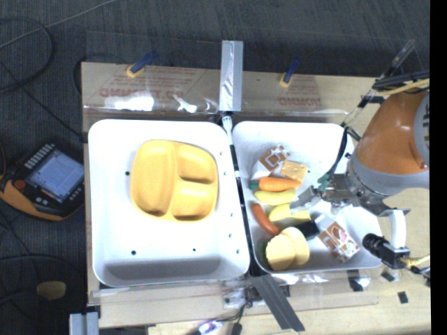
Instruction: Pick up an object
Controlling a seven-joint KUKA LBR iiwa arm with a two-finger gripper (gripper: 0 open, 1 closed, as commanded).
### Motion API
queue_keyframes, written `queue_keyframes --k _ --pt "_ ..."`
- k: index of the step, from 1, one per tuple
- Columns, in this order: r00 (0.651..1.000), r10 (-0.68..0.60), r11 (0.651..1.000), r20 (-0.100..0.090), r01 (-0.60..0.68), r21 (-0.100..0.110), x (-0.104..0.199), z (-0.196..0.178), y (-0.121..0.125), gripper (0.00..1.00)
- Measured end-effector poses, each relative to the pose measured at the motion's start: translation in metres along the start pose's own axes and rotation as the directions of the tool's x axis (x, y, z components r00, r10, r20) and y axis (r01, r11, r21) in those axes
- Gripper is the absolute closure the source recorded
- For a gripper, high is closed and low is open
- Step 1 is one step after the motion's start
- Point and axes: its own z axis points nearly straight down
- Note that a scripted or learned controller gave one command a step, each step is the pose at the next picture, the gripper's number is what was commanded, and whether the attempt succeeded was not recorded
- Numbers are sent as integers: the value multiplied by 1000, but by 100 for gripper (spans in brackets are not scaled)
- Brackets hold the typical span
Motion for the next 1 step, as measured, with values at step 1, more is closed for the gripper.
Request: queue_keyframes --k 1 --pt "999 -38 999 -1 38 0 20 83 83 0"
